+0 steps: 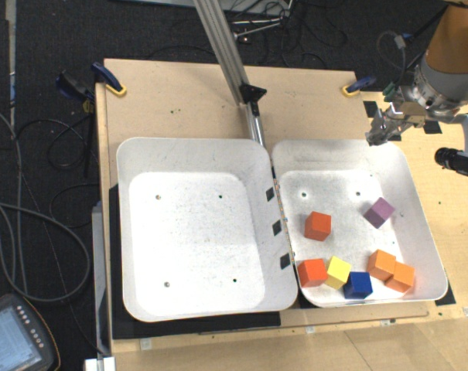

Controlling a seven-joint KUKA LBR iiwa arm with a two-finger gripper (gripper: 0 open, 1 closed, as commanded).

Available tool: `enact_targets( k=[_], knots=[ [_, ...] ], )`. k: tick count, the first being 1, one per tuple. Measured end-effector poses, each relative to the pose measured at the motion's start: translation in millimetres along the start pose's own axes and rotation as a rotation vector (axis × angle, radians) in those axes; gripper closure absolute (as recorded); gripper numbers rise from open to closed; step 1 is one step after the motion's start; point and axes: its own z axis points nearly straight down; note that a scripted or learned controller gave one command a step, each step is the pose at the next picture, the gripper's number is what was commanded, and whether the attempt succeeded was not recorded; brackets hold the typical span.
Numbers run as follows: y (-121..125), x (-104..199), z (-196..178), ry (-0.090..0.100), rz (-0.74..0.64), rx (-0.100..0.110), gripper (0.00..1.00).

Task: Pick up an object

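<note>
From my remote seat, the gripper (pixel 379 132) hung over the far right corner of the right bin (pixel 419 207), near its back rim, with the grey wrist and the orange band of the arm (pixel 450 45) reaching in from the right above it. Everything worth picking lay toward me and to the left of that point. The purple block (pixel 379 212) was the nearest candidate, sitting almost straight down the picture from the gripper and apart from the others, turned a little on the diagonal so that its edges ran at a slant to the bin walls. The orange-red cube (pixel 318 226) stood alone nearer the middle of the bin, further to the left. Along the near rim the rest crowded together: a second orange-red block (pixel 312 272) touching the yellow block (pixel 338 271), the blue block (pixel 358 284) just beside that, and two orange blocks (pixel 391 270) pressed against each other at the near right. I judged that the coming move turned on travel from the far corner toward the near side of the bin, and that the purple block, being closest and free on all sides, would be the easier target. As for the gripper itself, it was small and dark against the bench from this slant, and I could not tell whether it was spread or closed; I saw nothing lodged in it, though I would not swear to that. The left bin (pixel 133 207) lay well off from the arm.
</note>
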Motion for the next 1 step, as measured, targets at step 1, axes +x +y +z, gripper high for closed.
enact_targets(
  k=[1],
  knots=[
    [-20.5,50.5,11.7,0.003,-0.006,0.006,1.00]
  ],
)
